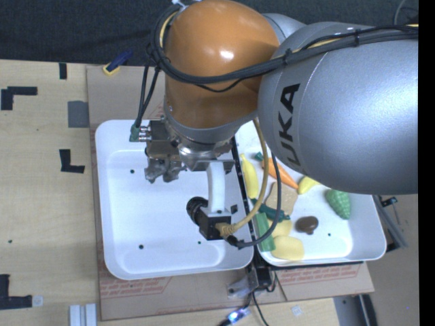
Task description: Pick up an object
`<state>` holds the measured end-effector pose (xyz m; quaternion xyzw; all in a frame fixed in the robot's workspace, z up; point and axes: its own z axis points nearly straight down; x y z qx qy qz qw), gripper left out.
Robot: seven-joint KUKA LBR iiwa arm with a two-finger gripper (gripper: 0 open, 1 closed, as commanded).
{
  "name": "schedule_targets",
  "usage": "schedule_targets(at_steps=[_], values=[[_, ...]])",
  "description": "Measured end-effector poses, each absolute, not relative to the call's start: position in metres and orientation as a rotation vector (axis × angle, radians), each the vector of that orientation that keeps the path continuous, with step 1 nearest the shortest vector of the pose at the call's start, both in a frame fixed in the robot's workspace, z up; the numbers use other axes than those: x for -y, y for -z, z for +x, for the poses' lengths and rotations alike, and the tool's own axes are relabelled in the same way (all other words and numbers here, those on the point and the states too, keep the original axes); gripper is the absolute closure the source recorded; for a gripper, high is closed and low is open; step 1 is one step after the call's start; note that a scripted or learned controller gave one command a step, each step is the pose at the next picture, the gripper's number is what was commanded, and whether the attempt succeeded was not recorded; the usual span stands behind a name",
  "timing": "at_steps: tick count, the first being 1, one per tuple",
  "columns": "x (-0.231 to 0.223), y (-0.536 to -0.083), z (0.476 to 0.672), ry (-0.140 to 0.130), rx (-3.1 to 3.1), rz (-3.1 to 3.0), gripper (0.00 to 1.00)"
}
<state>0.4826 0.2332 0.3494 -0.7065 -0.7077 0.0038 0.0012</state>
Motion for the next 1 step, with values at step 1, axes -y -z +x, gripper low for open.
schedule_targets(at_steps=[1], values=[[-0.2327, -0.3057, 0.5263, -0.009, 2.220, -2.221, 1.00]])
